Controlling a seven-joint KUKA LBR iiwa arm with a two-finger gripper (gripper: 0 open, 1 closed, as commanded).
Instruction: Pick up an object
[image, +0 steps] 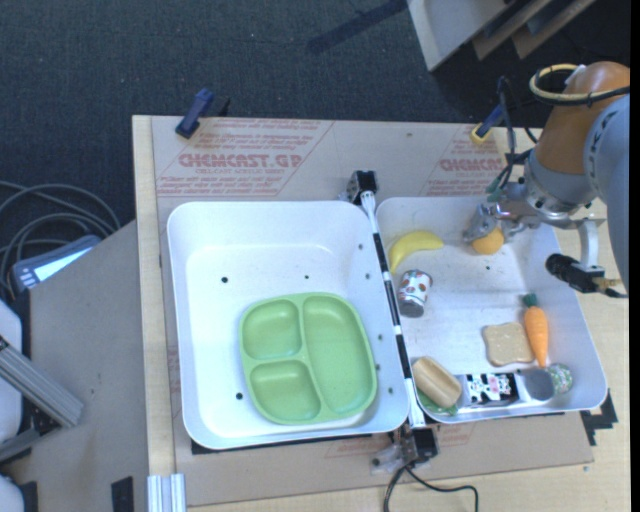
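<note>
I have the tool (490, 224) low in the upper right of the frame, at the far end of the right-hand white plastic bin (590, 350), directly over a small orange-yellow rounded toy (488, 242) that looks like a plastic fruit. The tool's metal parts sit on top of the toy and hide how it is set, so I cannot tell whether it has the piece or only touches it.

I judge the toy light, hollow, stiff and smooth, so it could squirt sideways under an off-centre pinch; I would take it across its widest middle, squarely.

Just left of it lies a curved yellow plastic banana (414, 244), and below that a small printed can (413, 289) on its side. Further down the bin are a tan toast slice (507, 343), an orange carrot with a green top (537, 333), a bread roll (437, 380) and a black-and-white printed box (488, 387).

The left white bin (200, 300) holds a green three-compartment plastic tray (305, 358).
</note>
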